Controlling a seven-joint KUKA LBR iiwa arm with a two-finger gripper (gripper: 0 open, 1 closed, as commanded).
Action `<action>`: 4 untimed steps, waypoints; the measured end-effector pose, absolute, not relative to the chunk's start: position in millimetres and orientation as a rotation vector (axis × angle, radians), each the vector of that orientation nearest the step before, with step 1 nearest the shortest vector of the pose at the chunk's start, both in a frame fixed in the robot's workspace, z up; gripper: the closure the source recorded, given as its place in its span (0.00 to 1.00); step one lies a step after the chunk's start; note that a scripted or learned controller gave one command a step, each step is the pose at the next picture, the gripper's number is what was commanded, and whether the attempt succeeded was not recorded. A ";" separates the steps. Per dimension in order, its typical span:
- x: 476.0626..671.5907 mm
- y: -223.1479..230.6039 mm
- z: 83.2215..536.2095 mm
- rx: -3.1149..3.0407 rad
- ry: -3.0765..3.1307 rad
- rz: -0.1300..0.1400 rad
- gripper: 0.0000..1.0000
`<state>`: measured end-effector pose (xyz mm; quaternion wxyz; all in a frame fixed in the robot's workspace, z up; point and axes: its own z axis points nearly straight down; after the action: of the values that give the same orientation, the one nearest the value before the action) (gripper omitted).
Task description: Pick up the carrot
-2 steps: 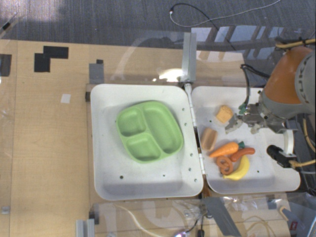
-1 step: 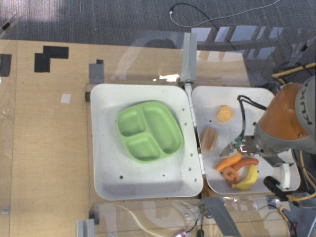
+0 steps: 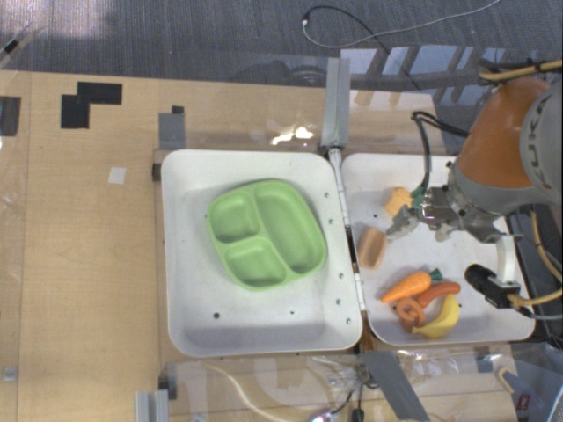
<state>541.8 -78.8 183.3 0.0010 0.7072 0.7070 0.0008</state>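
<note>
Left to right, as I am watching from my station: the left bin point(image 3: 189, 262) is holding a green divided plate point(image 3: 266, 233), lying flat near its middle with three compartments. Across the divider, the right bin point(image 3: 493, 323) is holding the loose food items. A tan bread-like piece point(image 3: 373, 247) is lying close to the divider, and a small yellow-orange block point(image 3: 398, 202) is sitting above it, nearer the far wall. The carrot point(image 3: 407, 287), orange with a green tip, is lying on the bin floor toward the near side, touching a cluster made up of a red chili-like piece point(image 3: 438, 293), a small orange-brown ring point(image 3: 408, 311) and a banana point(image 3: 442, 318). The gripper point(image 3: 420, 220) is hanging over the upper middle of this bin, well apart from the carrot and nearer the yellow-orange block; I cannot tell how wide its jaws are standing, and I am seeing nothing between them. I am judging the task as barely begun: the carrot is resting untouched, so approach, closing and lifting are all remaining.
</note>
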 end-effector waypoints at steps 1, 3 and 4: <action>511.3 -111.2 109.7 2.042 2.388 0.001 0.00; 513.5 -110.8 118.4 2.041 2.387 0.003 0.00; 493.5 -103.3 90.1 1.965 2.430 0.015 0.00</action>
<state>493.5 -103.3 90.1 0.0080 0.6287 0.7776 0.0049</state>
